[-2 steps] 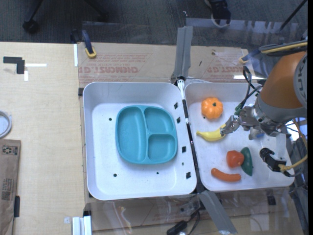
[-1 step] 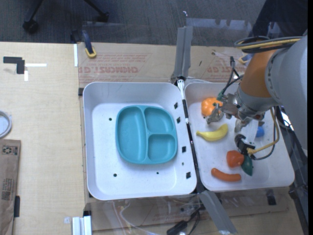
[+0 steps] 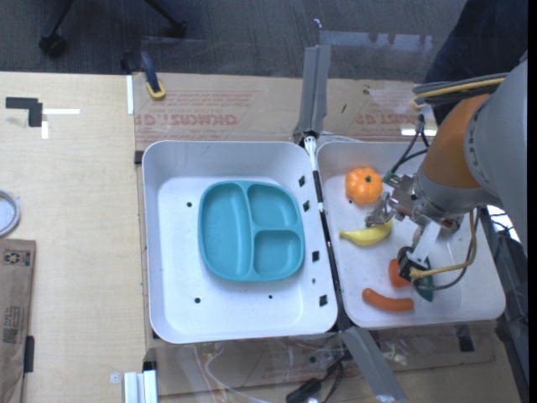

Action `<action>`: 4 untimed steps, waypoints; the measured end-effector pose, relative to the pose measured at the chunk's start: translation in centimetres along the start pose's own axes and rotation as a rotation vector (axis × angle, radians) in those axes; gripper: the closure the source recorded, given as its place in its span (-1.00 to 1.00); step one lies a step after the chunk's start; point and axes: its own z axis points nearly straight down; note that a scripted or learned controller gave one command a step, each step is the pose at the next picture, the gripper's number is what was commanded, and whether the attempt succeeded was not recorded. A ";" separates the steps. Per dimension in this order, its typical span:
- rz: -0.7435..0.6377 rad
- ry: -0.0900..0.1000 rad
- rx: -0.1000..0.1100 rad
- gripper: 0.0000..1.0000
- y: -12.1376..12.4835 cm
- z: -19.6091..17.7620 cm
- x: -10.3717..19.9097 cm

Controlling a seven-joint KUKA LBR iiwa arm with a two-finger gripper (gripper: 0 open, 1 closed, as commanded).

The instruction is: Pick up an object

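Observation:
In the right bin (image 3: 470,309) lie a yellow banana (image 3: 365,236), a small orange pumpkin (image 3: 363,185), an orange carrot (image 3: 388,300), a small red piece (image 3: 394,272) and a dark teal piece (image 3: 424,291). My gripper (image 3: 383,214) hangs low over the bin, right above the banana's right end and just right of the pumpkin. From this angle I cannot see whether it is touching the banana. The grey arm with its orange band comes in from the right and hides part of the bin's far right side.
The left bin (image 3: 168,292) holds a teal divided plate (image 3: 250,229). A raised wall (image 3: 320,225) separates the two bins. The carrot lies close to the right bin's front edge. A tape roll (image 3: 4,214) and a brown packet (image 3: 15,309) lie on the bench at far left.

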 end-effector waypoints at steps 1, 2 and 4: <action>0.624 -0.001 -0.002 -1.00 3.0 -0.2 2.4; 0.783 -0.001 -0.001 -1.00 1.1 -11.5 -3.7; 0.787 -0.001 -0.001 -1.00 8.9 -4.6 -1.3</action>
